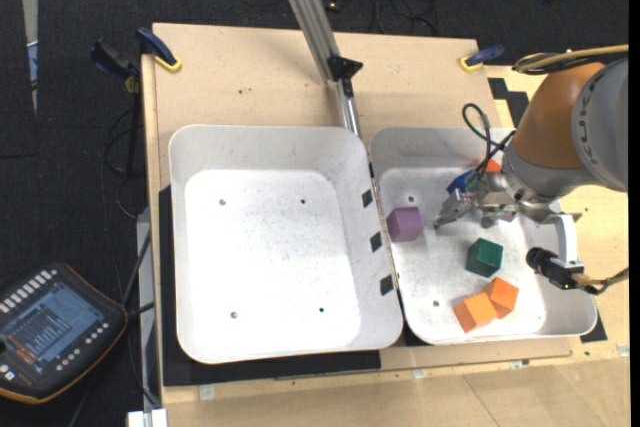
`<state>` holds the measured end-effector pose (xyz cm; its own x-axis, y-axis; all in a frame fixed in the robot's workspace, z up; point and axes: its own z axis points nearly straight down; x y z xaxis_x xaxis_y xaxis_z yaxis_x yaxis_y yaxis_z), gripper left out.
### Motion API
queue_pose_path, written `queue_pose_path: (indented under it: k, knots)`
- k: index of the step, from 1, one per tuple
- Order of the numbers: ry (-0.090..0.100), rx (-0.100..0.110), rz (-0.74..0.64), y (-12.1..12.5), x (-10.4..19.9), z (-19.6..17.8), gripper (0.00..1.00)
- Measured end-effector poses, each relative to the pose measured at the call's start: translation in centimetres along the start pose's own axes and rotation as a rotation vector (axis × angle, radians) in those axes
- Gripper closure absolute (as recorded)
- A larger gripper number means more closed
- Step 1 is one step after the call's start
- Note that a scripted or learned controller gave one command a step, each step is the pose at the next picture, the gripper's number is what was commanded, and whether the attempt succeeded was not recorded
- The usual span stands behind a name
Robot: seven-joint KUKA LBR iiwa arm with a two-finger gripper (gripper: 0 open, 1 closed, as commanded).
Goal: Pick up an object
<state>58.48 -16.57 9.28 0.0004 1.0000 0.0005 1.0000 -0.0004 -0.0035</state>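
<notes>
In the right bin (425,150) lie a purple cube (405,224), a dark green cube (484,257) and two orange blocks (487,304) close together near the front. My gripper (449,212) hangs over the middle of this bin, to the right of the purple cube and up-left of the green cube. Its fingers point left toward the purple cube and nothing sits between them. A blue and an orange part show just behind the wrist.
The left bin (200,150) stands beside the right one. A slanted metal pole (310,15) comes down from the back to the gap between the bins. Clamps sit at the board's back corners. A teach pendant (50,325) lies at the far left.
</notes>
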Motion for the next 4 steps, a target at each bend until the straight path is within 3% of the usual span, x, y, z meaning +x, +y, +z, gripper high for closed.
queue_pose_path:
  k: [1, 4]
  knots:
    - [-0.001, -0.006, 0.001, 0.1, 0.0, -1.3, 1.0]
    - [-0.003, -0.011, -0.004, 1.5, -0.2, -17.4, 1.0]
